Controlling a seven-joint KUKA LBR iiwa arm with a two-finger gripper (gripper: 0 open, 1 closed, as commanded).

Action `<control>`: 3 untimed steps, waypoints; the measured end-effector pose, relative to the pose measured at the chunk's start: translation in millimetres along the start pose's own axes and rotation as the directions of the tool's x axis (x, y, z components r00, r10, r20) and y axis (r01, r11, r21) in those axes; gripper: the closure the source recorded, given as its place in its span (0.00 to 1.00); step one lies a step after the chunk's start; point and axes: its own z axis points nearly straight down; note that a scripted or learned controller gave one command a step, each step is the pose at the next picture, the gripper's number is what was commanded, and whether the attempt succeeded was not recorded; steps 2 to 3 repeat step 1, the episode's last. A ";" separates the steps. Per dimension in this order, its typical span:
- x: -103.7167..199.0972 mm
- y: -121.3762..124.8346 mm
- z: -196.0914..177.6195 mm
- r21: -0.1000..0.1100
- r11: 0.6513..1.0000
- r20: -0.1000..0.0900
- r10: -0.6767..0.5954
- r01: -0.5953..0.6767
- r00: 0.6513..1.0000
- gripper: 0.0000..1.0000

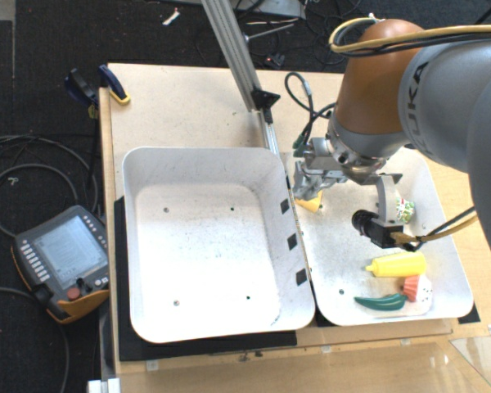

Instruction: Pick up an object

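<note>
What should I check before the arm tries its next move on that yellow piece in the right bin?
1. Gripper over the yellow piece: ok, it sits right above it.
2. Piece between the fingers: cannot tell.
3. Room around the piece: not ok, it lies beside the right bin wall, next to the left bin.
4. Other items away from the target: ok, yellow bottle and green pepper lie apart at the near edge.
5. Cable free of the gripper: cannot tell.

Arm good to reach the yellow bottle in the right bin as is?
Probably yes. The yellow bottle lies uncovered in the right bin, top side exposed; the gripper sits above the same bin.
</note>
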 end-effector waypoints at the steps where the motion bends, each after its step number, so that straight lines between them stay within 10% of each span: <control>1: 55.1 -4.1 9.1 0.000 1.000 0.001 0.000 0.000 1.000 1.00; 3: 55.1 -4.1 9.1 0.000 1.000 0.001 0.000 0.000 1.000 1.00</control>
